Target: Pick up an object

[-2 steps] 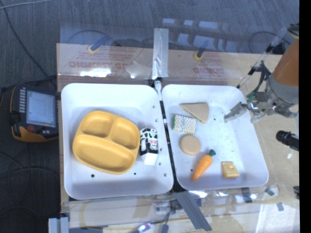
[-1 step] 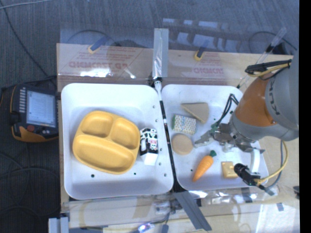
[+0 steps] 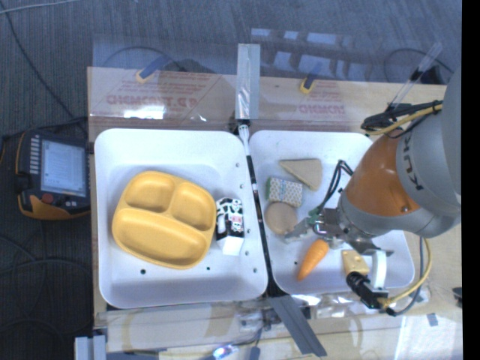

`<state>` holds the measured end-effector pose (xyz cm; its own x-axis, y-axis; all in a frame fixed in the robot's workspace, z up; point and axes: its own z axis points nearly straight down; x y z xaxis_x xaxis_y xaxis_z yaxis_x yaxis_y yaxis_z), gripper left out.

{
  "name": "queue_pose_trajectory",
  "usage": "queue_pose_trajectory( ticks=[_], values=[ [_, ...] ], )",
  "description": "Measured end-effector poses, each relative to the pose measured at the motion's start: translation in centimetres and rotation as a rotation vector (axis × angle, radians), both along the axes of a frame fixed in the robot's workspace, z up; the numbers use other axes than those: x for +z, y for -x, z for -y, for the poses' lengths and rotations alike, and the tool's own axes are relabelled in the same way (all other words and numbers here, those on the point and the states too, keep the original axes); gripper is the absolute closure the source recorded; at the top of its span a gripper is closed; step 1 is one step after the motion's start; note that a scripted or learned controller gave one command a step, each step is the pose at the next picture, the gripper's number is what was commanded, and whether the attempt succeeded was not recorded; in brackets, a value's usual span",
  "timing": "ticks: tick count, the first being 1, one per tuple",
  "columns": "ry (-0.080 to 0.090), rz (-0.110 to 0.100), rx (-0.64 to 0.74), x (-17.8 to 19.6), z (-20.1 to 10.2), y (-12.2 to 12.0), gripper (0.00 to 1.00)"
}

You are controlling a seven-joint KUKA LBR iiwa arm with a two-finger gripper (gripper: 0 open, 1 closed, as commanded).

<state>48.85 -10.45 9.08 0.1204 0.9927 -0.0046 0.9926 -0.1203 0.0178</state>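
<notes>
The carrot (image 3: 313,258) lies in the near part of the right bin (image 3: 397,280), tilted, its thick end up toward my claw (image 3: 321,227) and its tip pointing near-left. My claw sits just above that thick end, low over the bin floor, and I cannot tell how it stands or whether it grips anything. Just left of the carrot's top is a round tan disc (image 3: 279,217), with a green speckled block (image 3: 286,191) beyond it and a tan wedge (image 3: 303,171) farther still. A small yellow piece (image 3: 353,261) rests to the right of the carrot, under my wrist. In the left bin (image 3: 112,291) a yellow divided tray (image 3: 163,217) fills the middle, and a black-and-white carton (image 3: 231,220) stands at its right edge, near the wall between the bins
</notes>
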Motion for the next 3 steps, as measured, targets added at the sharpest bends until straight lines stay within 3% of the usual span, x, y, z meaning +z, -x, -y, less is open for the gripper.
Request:
queue_pose_trajectory(
  ticks=[1,2,3],
  values=[
    [-0.004,-0.001,0.001,0.9,-0.1,-0.1,1.0],
    [-0.015,-0.01,-0.16,0.0,1.1,-0.9,1.0],
    [-0.004,-0.018,-0.171,21.3,0.6,0.4,1.0]
  ],
)
